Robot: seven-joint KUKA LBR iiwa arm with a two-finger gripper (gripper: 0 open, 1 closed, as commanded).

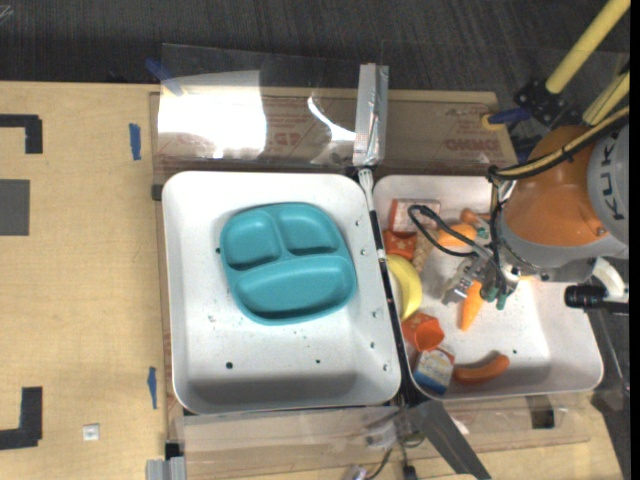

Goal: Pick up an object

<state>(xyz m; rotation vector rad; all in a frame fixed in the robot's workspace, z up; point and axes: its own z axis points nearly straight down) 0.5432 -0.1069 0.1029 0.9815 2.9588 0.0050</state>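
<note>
The right bin (570,353) holds several small items. A yellow banana (405,286) lies along its left wall, and an orange carrot (468,314) sits near the middle. A brown sausage (480,368) lies near the front wall. My gripper (468,288) hangs low over the middle of this bin, just above the carrot's upper end and right of the banana. Black cables and the grey wrist hide the bin floor behind it. I cannot make out whether the carrot is touched.
A red snack box (403,218) and an orange toy (456,236) lie at the right bin's back. A small orange cup (425,332) and a blue-labelled can (435,368) sit front left. The left bin (190,268) bears a teal divided plate (288,260).
</note>
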